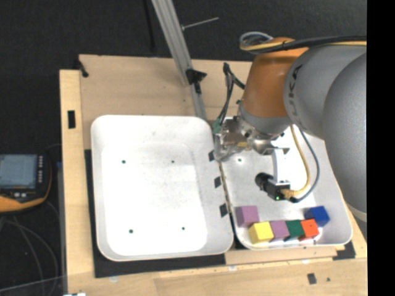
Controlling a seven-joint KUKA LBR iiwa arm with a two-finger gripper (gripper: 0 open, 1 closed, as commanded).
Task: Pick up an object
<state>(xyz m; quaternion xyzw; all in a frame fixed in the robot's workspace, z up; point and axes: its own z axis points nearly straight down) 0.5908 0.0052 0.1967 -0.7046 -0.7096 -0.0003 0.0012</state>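
Six small matte cubes lay bunched at the lower edge of the right bin (pixel 336 193), low and right in the frame: a purple cube (pixel 247 214), a yellow cube (pixel 261 232), a second purple cube (pixel 279 229), a green cube (pixel 294 229), an orange cube (pixel 309 228) and a blue cube (pixel 318 214), the front ones touching in a row. The gripper (pixel 231 139) hung above the bin's upper left corner, well apart from them; how wide it stood could not be told. The smooth left bin (pixel 154 184) was a rounded white tray on the pale wooden bench (pixel 71 165).
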